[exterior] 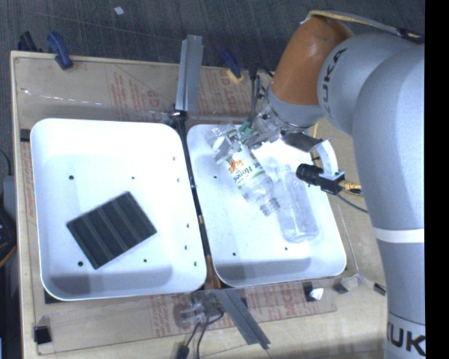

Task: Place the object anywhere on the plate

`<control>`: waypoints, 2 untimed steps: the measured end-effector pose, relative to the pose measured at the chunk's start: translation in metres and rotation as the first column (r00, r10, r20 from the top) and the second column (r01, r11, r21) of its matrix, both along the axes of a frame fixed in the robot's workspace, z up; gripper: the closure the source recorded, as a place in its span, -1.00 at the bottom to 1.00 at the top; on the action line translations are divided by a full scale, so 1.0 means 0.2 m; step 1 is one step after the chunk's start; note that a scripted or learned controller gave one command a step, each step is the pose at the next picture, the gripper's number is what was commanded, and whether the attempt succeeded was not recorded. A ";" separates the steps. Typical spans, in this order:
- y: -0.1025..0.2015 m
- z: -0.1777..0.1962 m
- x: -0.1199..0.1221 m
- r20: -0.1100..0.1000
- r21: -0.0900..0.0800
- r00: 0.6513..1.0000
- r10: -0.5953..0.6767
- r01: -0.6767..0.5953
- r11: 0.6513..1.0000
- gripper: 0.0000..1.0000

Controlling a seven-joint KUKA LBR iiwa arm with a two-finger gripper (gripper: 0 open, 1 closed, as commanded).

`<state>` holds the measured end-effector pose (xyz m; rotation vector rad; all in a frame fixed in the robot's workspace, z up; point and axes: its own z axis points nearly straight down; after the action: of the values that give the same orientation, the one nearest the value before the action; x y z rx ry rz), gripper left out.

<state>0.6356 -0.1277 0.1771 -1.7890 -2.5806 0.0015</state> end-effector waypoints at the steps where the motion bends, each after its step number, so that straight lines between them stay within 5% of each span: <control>1: 0.13 0.18 -0.11 -0.003 0.000 0.997 -0.075 0.075 0.997 1.00; 2: 0.02 -0.05 -0.38 -0.004 -0.002 0.929 -0.370 0.370 0.929 1.00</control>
<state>0.5599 -0.1228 0.1670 -2.2402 -2.1953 0.0062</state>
